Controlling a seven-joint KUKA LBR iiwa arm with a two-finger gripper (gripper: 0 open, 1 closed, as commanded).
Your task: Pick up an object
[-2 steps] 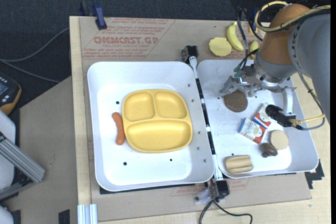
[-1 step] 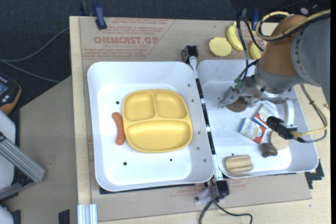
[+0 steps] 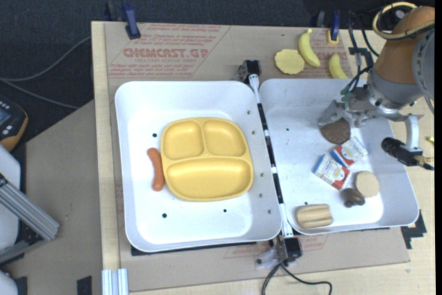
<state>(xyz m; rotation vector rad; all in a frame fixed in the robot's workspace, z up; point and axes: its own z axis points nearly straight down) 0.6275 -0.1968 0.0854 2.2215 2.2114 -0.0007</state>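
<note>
The hand (image 3: 343,114) sits low over the upper part of the right bin (image 3: 297,103), with the grey arm and its orange band rising behind it to the right. Whether its metal tips are spread or drawn together cannot be told from this slant, since they blur into the object under them.

Directly beneath the hand, touching or nearly touching it, lies a brown round cookie (image 3: 336,132), flat on the bin floor. This looks like the piece being gone for. I judge it light, stiff and thin, likely a plastic toy; its flatness leaves little to grip, so the edges across its width are the place to pinch, and it may slide on the smooth white floor.

Just below the hand and a little toward the arm lies a small red, white and blue packet (image 3: 336,166), which looks crinkly and soft. Farther down are a tan round piece (image 3: 367,184) with a dark brown lump (image 3: 353,197) beside it, and farthest in that bin a tan bread roll (image 3: 313,215) at the lower edge.

Above the hand, on the counter (image 3: 173,52) outside the bin, rest a yellow slice (image 3: 289,61) and two bananas (image 3: 309,49).

Well away to the hand's far side, the left bin (image 3: 138,148) holds a yellow divided plate (image 3: 206,158) with an orange sausage (image 3: 157,168) lying alongside it.
</note>
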